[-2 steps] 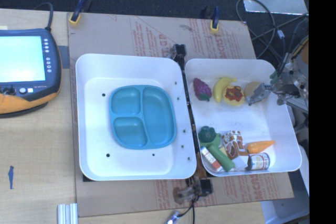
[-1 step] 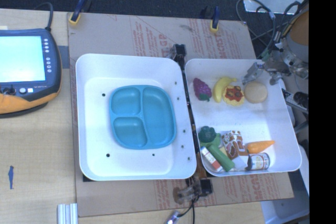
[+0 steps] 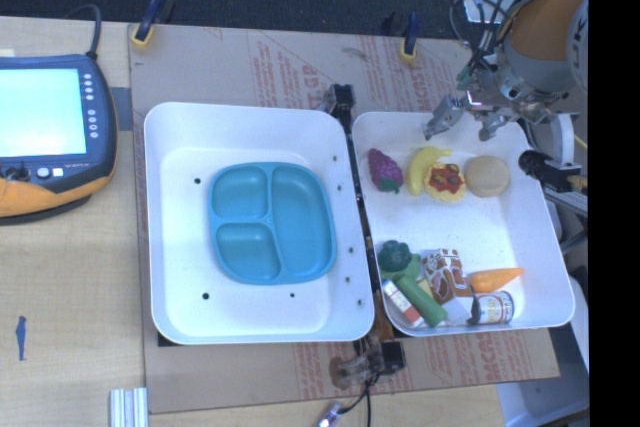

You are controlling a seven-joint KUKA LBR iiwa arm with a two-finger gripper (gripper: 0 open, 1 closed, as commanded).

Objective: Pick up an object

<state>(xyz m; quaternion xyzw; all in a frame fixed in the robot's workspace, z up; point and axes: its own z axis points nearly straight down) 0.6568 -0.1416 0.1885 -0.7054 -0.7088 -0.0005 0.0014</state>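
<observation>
Gripper (image 3: 468, 120) spread wide, holding nothing, above right bin (image 3: 545, 215) far edge. Drop straight over tan bun (image 3: 487, 175), centre fingers w/ clearance, avoid pizza slice (image 3: 445, 181) beside.

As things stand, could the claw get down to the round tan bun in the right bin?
Probably yes. The claw hangs open over the right bin's far edge, close to the tan bun. Nothing lies on the bun; the pizza toy sits beside it, leaving its top free.
</observation>
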